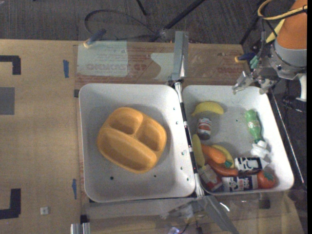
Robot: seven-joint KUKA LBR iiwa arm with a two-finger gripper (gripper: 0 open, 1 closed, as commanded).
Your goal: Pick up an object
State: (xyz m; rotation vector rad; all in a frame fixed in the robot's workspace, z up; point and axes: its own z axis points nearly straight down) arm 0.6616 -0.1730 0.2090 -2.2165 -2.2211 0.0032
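Arm (295, 33): grey with orange band, reaching in from the right, above the far right corner of the right bin.
Gripper (253, 84): hovering over the far right rim of the right bin; spread of its metal tips too small and blurred to tell; nothing seen between them.
Left bin (92, 101): white, shallow, holding one thing.
Tray (131, 139): orange-yellow, three compartments, lying near the middle of the left bin, turned at a slant.
Right bin (229, 99): white, just beside the left bin, holding the small things.
Banana (207, 108): yellow, far left part of the right bin.
Jar (204, 127): small, dark lid, just near of the banana.
Bottle (253, 124): green, lying along the right side, white cap end pointing near.
Yellow stick (197, 150): long, lying against the left wall of the right bin.
Carrot (216, 156): orange, in the near pile, touching a second yellow fruit beside it.
Carton (248, 164): black and white, lying in the near right part, beside another like it.
Tomato (267, 179): red-orange, near right corner, touching the cartons.
Surface (39, 130): brown board, blue tape marks and black corner marks on its left part.
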